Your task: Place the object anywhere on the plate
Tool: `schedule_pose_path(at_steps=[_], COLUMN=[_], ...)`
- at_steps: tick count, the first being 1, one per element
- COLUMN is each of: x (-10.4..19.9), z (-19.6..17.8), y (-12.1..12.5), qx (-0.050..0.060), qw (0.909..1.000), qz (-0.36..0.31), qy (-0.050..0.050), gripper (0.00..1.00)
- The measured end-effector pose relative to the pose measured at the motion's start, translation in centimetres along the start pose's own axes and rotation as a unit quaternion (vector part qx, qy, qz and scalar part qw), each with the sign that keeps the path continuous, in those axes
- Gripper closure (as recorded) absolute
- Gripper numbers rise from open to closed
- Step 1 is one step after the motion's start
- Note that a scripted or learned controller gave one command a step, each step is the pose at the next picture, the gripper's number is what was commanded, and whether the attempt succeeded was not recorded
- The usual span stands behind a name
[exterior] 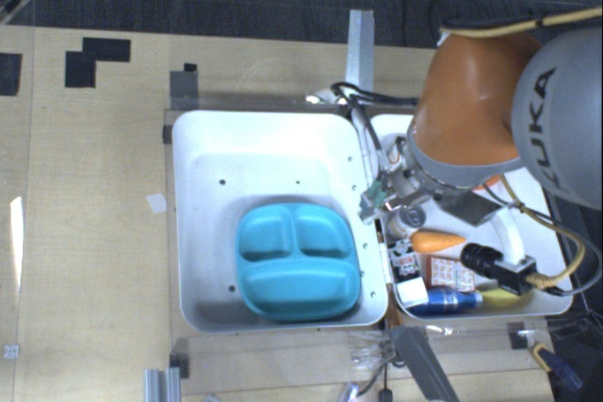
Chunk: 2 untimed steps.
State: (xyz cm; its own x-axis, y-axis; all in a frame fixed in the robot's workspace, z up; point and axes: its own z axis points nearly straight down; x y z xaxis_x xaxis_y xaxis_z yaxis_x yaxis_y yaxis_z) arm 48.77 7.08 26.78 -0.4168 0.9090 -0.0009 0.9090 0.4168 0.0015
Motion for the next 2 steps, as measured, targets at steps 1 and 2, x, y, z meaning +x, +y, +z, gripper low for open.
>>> schedule_pose_path(at_steps=[1, 2], x=[0.8, -1.7], z=[0.9, -4.9], y=[2.5, 7.0], qx=[0.0, 0.0], qw=[0.9968, 0.9986], qz=[-0.08, -0.052], qy=[0.0, 0.0], gripper=[1.0, 1.0])
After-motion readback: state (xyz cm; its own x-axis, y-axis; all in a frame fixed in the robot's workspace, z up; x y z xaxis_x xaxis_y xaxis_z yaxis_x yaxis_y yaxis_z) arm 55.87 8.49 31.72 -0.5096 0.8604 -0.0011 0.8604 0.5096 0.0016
